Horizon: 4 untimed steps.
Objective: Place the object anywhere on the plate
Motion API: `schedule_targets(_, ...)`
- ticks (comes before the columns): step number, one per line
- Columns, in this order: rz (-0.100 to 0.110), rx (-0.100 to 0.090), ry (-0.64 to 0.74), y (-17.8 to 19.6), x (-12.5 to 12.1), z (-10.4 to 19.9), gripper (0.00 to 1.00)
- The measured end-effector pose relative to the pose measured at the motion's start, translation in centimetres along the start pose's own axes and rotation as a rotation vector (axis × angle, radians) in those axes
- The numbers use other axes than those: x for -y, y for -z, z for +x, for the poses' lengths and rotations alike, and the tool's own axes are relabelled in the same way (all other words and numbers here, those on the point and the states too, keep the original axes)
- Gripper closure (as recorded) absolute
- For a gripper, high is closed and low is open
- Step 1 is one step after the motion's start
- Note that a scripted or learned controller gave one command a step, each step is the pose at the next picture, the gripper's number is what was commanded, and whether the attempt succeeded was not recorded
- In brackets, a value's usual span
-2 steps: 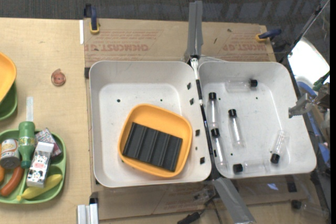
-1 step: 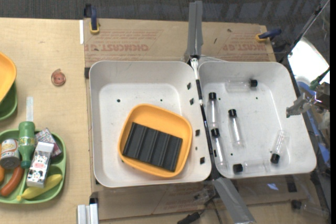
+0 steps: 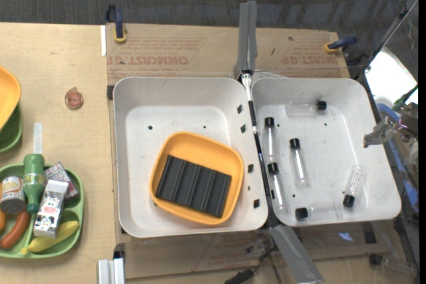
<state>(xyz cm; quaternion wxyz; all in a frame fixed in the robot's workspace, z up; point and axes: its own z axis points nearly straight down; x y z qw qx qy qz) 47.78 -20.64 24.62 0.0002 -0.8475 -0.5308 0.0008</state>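
Note:
A yellow-orange plate lies in the left bin, toward its front. A black ridged rectangular object rests flat on the plate, covering most of its middle. Several clear tubes with black caps lie in the right bin: one near the middle, one along the left wall, one at the front right.
A thin grey metal piece pokes in over the right bin's right rim. On the wooden table to the left stand a green tray of toy food, a yellow bowl and a small pink disc.

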Motion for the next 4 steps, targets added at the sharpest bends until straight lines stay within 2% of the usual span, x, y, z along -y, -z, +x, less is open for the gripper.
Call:
schedule_targets(1, 0.001, 0.002, -0.018, 1.4, -0.3, -0.6, 0.0)
schedule_targets(2, 0.004, 0.001, -0.049, -0.6, 0.0, -0.1, 0.0)
schedule_targets(3, 0.002, 0.0, -0.113, -0.9, 0.3, 0.6, 0.0)
schedule_targets(4, 0.001, 0.001, -0.108, 1.3, -0.3, -0.7, 0.0)
